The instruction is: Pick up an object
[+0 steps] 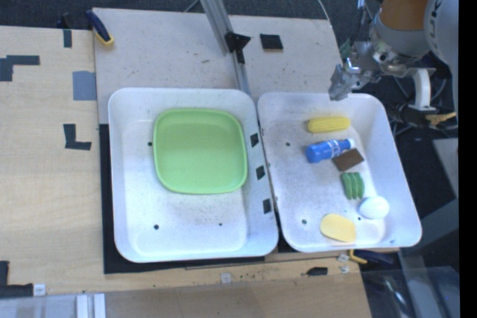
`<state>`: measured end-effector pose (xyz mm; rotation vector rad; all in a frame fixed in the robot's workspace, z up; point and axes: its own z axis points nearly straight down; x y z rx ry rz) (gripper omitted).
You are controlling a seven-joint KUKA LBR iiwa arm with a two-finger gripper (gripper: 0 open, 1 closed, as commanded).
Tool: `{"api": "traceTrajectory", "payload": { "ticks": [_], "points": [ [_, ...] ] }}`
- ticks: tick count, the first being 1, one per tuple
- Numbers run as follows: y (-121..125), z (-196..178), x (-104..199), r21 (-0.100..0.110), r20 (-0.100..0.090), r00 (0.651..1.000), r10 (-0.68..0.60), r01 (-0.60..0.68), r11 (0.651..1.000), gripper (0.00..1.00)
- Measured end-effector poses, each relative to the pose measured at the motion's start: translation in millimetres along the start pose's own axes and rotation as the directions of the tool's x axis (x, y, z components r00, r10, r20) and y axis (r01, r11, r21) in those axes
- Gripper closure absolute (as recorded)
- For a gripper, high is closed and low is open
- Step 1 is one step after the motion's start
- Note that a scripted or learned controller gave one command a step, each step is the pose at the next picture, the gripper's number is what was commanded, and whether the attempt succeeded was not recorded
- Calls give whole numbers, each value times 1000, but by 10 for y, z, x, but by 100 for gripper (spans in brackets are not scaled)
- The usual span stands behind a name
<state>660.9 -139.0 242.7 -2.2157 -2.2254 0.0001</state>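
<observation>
Above the right bin's (387, 132) far rim hangs the pincer (339, 88).

One fixed camera above the bench (179, 48) — looking down, slanted.

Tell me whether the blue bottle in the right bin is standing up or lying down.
Lying down. The blue bottle rests on its side on the right bin floor, white cap end pointing right, between the corn cob and brown block.

Wooden bench (45, 160) bears left bin (127, 234) beside right bin (395, 182)
</observation>
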Motion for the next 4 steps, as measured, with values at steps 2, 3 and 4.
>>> {"api": "traceTrajectory", "payload": {
  "ticks": [2,3,4],
  "points": [
    [132,-93,1085,-1,0,1000,0,0,1000,100],
    [120,-100,1534,0,0,1000,0,0,1000,100],
    [89,-12,2155,0,0,1000,0,0,1000,100]
  ]
}}
